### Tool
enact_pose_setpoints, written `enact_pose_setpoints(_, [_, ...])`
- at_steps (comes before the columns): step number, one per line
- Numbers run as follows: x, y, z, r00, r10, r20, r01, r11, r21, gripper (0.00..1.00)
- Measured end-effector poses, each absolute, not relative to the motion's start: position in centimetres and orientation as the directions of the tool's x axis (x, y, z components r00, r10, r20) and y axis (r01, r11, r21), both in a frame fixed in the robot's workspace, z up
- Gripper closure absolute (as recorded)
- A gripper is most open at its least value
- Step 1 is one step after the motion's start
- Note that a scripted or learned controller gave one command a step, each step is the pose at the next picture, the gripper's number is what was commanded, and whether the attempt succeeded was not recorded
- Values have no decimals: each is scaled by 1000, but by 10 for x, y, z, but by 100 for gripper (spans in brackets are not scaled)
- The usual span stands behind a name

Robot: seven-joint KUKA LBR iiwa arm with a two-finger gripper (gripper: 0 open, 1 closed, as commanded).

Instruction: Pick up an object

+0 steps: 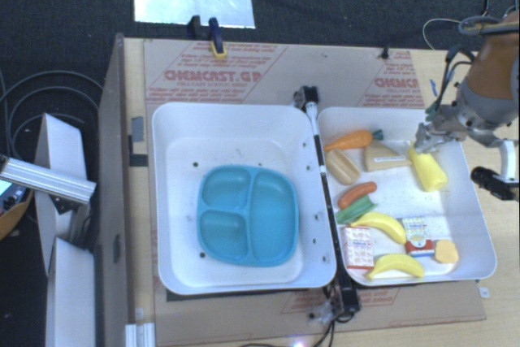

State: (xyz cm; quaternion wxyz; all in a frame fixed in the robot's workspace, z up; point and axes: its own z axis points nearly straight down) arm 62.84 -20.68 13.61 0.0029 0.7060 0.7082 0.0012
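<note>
The right bin [479, 236] holds several toy foods. A yellow bottle-shaped piece [428, 171] lies near its far right side. My gripper [428, 139] hangs right over that piece's upper end, low in the bin; whether it touches is unclear. To the left lie an orange carrot [349, 141], a tan bun [343, 166] and a pale cheese wedge [383, 158]. Lower down are a red sausage [357, 193], a green pod [354, 210], two yellow bananas [382, 225] [396, 265], two small cartons [358, 247] [416, 233] and an orange cookie [445, 253].
The left bin [175, 175] carries a blue divided plate [247, 214]. A black clamp rail [318, 175] runs between the bins. The arm's grey wrist and orange band [491, 77] stand over the right bin's far corner, with cables behind. Cardboard lies under both bins.
</note>
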Motion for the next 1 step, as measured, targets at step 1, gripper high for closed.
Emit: enact_pose_setpoints(1, [628, -207, 136, -3, 1000, -2, 1000, 3, 5, 0])
